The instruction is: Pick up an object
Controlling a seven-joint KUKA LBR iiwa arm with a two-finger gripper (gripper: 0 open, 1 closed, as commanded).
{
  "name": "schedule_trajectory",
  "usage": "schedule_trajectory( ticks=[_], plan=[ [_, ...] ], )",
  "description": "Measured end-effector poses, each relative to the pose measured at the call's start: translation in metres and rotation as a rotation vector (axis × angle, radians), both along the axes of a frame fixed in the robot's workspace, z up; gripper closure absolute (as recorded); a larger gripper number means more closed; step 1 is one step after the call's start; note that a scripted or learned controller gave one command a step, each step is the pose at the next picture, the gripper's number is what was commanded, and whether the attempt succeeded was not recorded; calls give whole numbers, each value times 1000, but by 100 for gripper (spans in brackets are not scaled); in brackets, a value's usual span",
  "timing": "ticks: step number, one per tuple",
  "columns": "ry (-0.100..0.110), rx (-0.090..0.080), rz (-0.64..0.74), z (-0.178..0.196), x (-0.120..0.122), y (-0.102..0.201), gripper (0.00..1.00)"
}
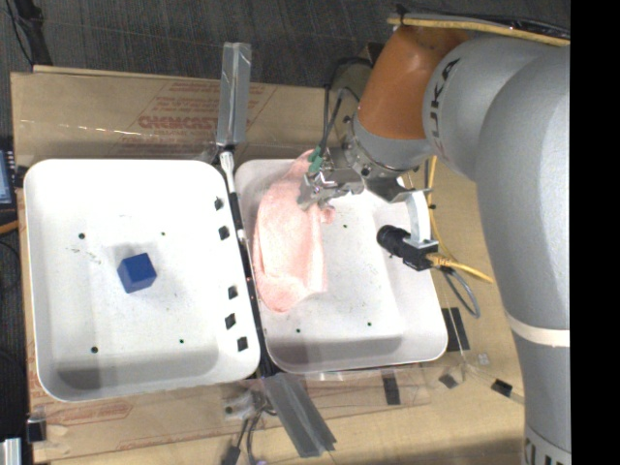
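The arm is reaching over the right bin [417,342], its gripper [318,184] sitting at the top edge of the pink cloth [289,245], which is lying along that bin's left side. Whether it is pinching the cloth I cannot tell. A blue cube [137,271] is resting in the left bin [58,250], well apart.

arm [504,163] cut off at right edge

I see two bins side by side. A cube [138,271] sits in the left bin [58,187], toward its centre. A cloth [287,242] lies along the right bin's [407,332] nine o'clock side, the gripper [323,184] at the cloth's one o'clock.
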State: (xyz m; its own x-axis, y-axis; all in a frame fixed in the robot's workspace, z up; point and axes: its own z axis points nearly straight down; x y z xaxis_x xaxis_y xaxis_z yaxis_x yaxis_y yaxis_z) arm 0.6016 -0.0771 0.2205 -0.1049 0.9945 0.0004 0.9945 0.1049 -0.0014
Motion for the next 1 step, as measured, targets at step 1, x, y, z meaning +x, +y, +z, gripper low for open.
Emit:
schedule_trajectory(
  ticks=[1],
  plan=[
    [0,0,0,0,0,0,0]
  ],
)
